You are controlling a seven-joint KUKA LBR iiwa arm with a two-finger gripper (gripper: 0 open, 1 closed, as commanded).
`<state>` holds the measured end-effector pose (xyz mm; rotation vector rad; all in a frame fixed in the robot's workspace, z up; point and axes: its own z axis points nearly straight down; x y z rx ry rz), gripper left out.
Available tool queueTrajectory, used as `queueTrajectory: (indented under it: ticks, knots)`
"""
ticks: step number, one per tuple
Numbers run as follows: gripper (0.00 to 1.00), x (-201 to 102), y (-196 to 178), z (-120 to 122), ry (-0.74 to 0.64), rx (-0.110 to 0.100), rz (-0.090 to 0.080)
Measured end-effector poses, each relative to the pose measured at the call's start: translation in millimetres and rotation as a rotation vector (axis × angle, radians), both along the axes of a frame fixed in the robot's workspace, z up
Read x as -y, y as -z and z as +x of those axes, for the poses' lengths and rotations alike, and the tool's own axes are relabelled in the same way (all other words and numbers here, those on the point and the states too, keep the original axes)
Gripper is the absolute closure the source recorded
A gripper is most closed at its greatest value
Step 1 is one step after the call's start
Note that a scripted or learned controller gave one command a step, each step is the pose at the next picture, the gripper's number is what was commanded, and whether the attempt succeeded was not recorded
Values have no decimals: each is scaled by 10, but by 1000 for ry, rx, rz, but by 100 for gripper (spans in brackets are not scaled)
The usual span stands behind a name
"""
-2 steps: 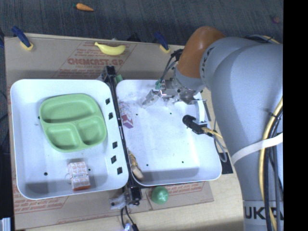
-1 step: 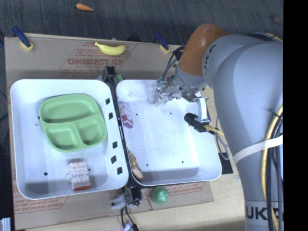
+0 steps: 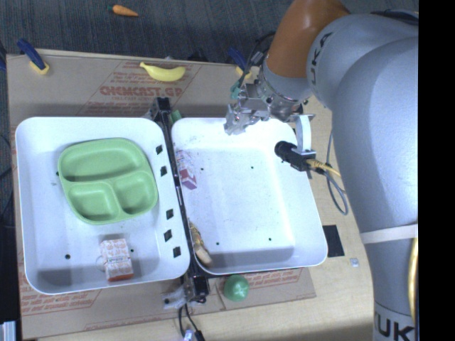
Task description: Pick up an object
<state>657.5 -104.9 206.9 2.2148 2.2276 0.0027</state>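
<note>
A grey KUKA arm [image 3: 370,119] with an orange band [image 3: 302,30] reaches in from the right, its gripper [image 3: 242,119] poised over the far rim of the right bin [image 3: 249,204]; whether its fingers are open or closed cannot be told from this angle. In the left bin [image 3: 43,212] lies a green divided tray [image 3: 106,180], with a small red-and-white packet [image 3: 116,258] nearer the front edge. Both bins sit on a sheet of printed cardboard [image 3: 92,84]. A red-and-white carton [image 3: 186,169] leans against the right bin's left wall, and a tan object [image 3: 200,249] rests in its front left corner. A yellow banana [image 3: 163,70] lies on the cardboard behind the bins, a green ball [image 3: 236,288] in front of them, and a small orange carrot-like piece [image 3: 125,10] on the dark floor beyond
</note>
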Motion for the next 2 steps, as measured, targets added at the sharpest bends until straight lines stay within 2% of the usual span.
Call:
queueTrajectory:
  ticks: [1, 2]
  knots:
    - [0, 4, 15, -8, 0, -3, 0]
    - [0, 209, -493, -6, 2, -2, -1]
